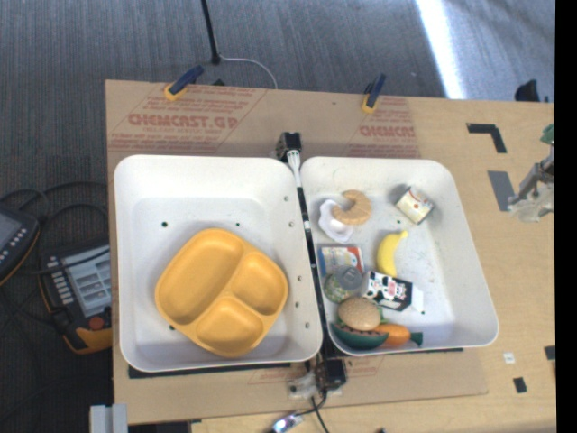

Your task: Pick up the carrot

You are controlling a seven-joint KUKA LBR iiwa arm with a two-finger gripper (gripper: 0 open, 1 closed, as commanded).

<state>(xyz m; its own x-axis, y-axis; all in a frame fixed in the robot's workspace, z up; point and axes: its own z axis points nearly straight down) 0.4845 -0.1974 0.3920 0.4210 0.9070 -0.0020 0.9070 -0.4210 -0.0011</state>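
The carrot [394, 335] lies beside a burger [360, 313] and green bowl [353, 338]; gripper [532, 197] off right, fingers unclear.

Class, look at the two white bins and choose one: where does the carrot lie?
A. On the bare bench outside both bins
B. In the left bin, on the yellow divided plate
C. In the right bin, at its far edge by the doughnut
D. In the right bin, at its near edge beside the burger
D: the carrot lies at the near edge of the right bin, just beside the burger.
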